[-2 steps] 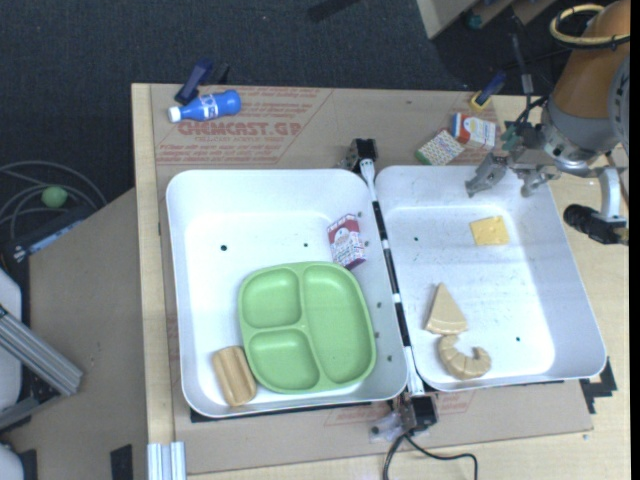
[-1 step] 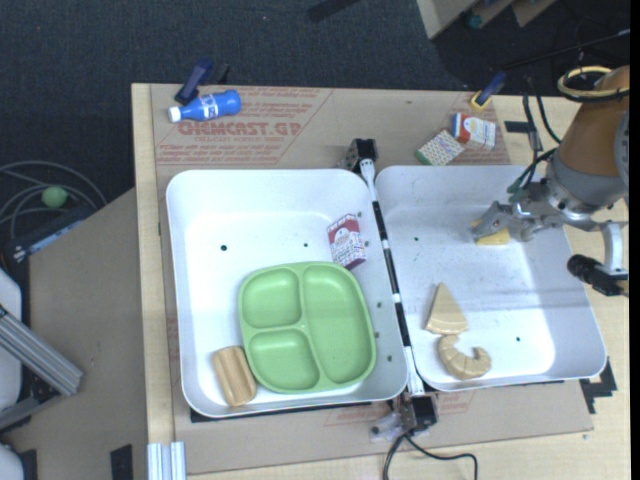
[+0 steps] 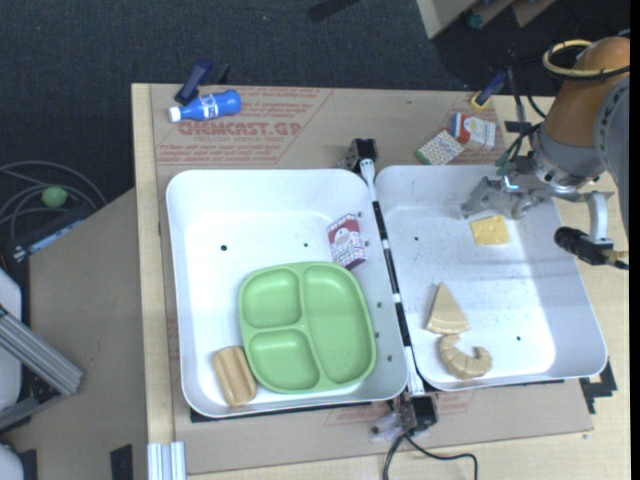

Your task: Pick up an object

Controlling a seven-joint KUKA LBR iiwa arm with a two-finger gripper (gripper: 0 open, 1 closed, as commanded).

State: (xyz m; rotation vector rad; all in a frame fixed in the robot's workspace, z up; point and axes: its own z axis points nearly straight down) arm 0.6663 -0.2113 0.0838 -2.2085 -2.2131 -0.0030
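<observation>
Green plate (image 3: 304, 326), yellow cheese square (image 3: 489, 231), white bins (image 3: 200, 268).

Glossy white plastic bins (image 3: 190, 268), a matt green plastic plate (image 3: 305, 328), seemingly wooden bench (image 3: 150, 158).

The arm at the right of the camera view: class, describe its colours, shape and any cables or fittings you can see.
The arm has a rounded orange band above a grey wrist section. Thin dark cables run down its side. At its end sits a pale grey metal gripper with angular, bracket-like parts. A black cylindrical fitting sticks out below the wrist. I can read no markings on it.
</observation>
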